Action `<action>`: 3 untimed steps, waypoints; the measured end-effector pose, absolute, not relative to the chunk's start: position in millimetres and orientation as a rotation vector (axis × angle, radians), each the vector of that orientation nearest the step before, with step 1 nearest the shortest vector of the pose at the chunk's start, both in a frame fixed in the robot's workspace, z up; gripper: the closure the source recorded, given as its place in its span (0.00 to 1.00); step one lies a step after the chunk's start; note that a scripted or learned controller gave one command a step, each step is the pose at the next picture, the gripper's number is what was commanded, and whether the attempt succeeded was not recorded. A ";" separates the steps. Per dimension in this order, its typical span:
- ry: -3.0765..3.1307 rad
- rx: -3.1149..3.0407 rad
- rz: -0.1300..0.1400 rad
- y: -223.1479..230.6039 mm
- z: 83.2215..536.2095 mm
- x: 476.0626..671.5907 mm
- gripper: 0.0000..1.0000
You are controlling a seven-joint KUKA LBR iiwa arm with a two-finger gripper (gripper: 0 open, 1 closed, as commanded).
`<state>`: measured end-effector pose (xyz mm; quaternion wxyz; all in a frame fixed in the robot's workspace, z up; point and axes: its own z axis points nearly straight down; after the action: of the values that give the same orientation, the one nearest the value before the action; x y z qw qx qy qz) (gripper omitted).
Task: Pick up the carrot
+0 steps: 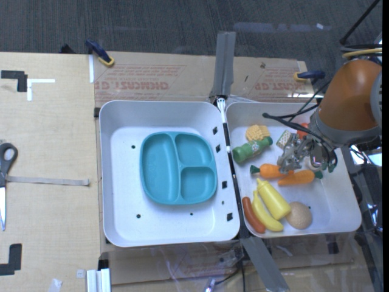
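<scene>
The carrot (302, 177) is orange and lies flat across the middle of the right bin (340, 215), its thin end pointing left. My gripper (292, 159) hangs right over the carrot's middle, low in the bin, and hides part of it. The arm's orange band and grey wrist come in from the right, just above the bin's far right side. I cannot make out whether the carrot sits between the gripper's two sides or merely beneath them.
Around the carrot lie a corn cob (257, 132), a green vegetable (251, 150), a yellow banana (270, 202), a red sausage (253, 215) and a beige potato (298, 215). The left bin (115, 181) holds a teal divided plate (179, 167).
</scene>
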<state>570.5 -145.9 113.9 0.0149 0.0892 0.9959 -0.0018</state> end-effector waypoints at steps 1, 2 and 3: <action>3.112 0.279 -0.003 -144.9 107.4 567.0 0.00; 3.087 0.546 -0.001 -149.7 94.2 550.2 0.00; 3.081 0.539 -0.003 -149.7 104.9 552.8 1.00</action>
<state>552.8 -149.7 104.9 0.0070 0.1724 0.9850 -0.0010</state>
